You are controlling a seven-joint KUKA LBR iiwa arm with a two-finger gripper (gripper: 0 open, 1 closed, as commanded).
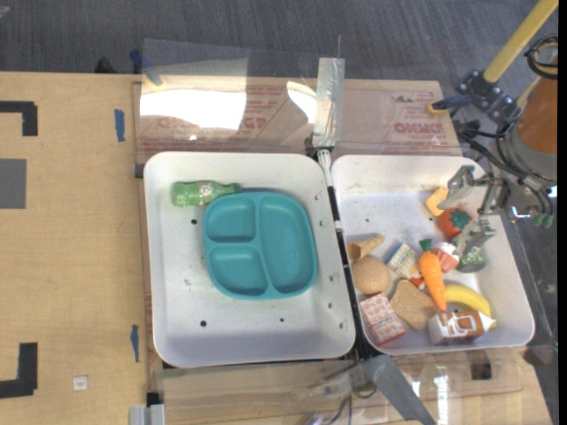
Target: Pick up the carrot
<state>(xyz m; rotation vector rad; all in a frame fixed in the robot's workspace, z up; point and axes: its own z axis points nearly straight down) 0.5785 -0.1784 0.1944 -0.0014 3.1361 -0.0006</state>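
The carrot lies lengthwise just below-left of the gripper; its fingers stand apart, holding nothing.

Left bin: tray in middle, bottle lying behind it. Right bin: carrot among food pile, banana right of it, carton in front, gripper behind.
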